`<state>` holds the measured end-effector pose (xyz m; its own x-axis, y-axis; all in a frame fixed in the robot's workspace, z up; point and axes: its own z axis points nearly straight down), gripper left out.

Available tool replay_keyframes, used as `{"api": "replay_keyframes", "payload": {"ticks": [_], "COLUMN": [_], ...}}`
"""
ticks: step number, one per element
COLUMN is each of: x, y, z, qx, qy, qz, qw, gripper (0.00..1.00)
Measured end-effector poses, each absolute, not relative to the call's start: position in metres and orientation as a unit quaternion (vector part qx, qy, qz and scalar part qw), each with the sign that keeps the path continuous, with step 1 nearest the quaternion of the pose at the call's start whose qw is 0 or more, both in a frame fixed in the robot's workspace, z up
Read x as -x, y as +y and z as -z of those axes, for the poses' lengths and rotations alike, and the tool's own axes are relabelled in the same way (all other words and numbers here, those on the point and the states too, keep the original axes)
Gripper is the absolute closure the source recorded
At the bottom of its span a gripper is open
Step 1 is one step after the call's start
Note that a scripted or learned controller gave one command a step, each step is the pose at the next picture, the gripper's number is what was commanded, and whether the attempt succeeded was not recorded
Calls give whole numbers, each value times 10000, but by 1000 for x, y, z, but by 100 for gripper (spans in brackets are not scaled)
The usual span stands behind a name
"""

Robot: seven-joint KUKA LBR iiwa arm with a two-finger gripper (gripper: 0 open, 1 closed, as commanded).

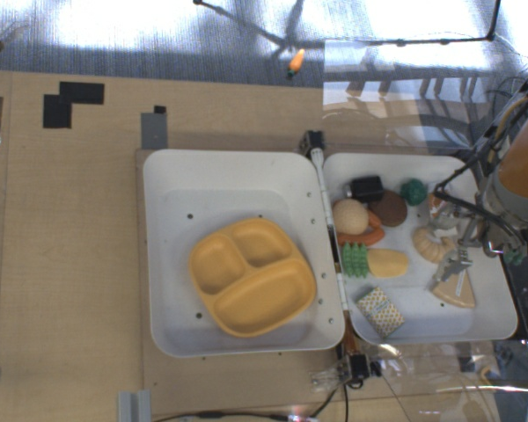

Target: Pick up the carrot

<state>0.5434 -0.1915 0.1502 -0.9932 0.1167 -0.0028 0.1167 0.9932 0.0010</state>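
The carrot (367,234) is an orange piece lying in the left part of the right bin (493,323), partly tucked under a beige egg-shaped item (350,216). My gripper (452,269) hangs over the right half of that bin, between a croissant (429,245) and a tan wedge (456,295). It is well to the right of the carrot and nothing shows in it. The grey arm with its orange band (521,170) comes in from the right edge.
Around the carrot lie a brown round item (391,209), a black block (366,187), a green ball (413,192), a green and yellow corn piece (374,262) and a patterned box (380,312). The left bin (167,236) holds a yellow divided plate (252,276).
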Motion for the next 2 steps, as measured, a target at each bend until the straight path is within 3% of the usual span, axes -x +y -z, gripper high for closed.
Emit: {"api": "replay_keyframes", "payload": {"ticks": [1, 2], "x": [-489, -514], "y": [-206, -207], "z": [-131, -90], "qx": [-1335, -3263], "qy": [9910, 9452], "qz": [4, 4], "qw": [35, 72], "gripper": [0, 0]}}
